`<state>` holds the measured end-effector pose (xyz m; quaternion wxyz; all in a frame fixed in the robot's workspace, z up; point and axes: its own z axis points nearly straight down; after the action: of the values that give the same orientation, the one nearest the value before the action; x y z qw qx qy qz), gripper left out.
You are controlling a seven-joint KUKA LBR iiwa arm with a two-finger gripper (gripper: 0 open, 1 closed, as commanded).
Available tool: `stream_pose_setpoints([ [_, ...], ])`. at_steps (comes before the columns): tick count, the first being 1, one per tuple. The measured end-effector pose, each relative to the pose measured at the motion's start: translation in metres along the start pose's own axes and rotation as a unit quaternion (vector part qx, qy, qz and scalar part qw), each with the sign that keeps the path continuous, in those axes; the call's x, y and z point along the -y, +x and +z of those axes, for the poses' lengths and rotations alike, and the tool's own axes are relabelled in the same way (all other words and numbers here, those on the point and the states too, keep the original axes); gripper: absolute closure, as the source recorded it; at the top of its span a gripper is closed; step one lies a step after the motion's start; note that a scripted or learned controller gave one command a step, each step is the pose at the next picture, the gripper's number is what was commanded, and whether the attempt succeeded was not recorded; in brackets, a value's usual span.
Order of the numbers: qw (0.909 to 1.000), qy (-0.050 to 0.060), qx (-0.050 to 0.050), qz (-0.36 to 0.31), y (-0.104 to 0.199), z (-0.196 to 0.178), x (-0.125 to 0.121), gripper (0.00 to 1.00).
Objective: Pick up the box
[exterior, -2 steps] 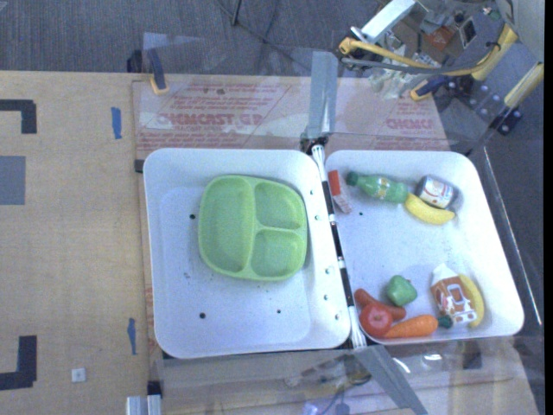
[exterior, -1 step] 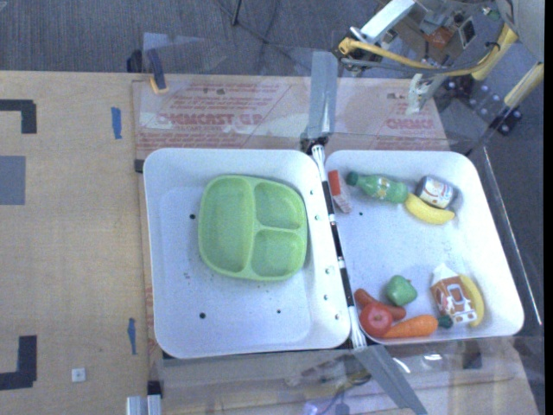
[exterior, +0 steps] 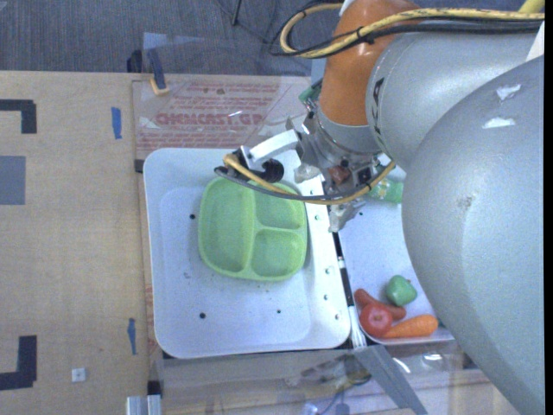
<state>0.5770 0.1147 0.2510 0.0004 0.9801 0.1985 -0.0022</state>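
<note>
Green plastic is taking up the middle of the left bin (exterior: 233,331) – a divided tray (exterior: 251,227) with three compartments, lying flat and slightly turned on the white floor. The grey arm (exterior: 467,188) is reaching in from the right and covering most of the right bin (exterior: 371,232), its orange band (exterior: 354,59) sitting above the wrist, with yellow cables (exterior: 380,24) looping over it. The gripper (exterior: 334,214) is hanging over the ridge where the two bins meet, just beside the tray's right edge. Whether it is spread or pressed together cannot be told, since the wrist and its wiring are blocking the view, and nothing is showing in its grasp.

The box is not showing clearly. A pale green object (exterior: 388,190) is peeking out from under the wrist at the far end of the right bin, just right of the gripper, but too little of it is showing to say what it is.

At the near end of the right bin a red tomato (exterior: 377,320), a green pepper (exterior: 400,290) and an orange carrot (exterior: 413,326) are lying close together – the carrot touching the tomato. Behind the left bin, a clear sheet with red lettering (exterior: 212,115) is resting on the wooden bench (exterior: 69,232).
</note>
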Motion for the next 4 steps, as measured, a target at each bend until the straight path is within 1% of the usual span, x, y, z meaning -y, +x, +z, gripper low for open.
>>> stream_pose_setpoints([
  [1, 1.0000, -0.001, 0.002, 0.001, 0.001, -0.006, -0.001, 1.00],
  [2, 0.9960, -0.002, -0.001, 0.090, 0.047, -0.158, 0.018, 1.00],
  [3, 0.9951, -0.001, -0.002, 0.099, 0.107, -0.181, 0.043, 1.00],
  [4, 0.9951, -0.002, -0.001, 0.099, 0.107, -0.181, 0.043, 0.00],
])
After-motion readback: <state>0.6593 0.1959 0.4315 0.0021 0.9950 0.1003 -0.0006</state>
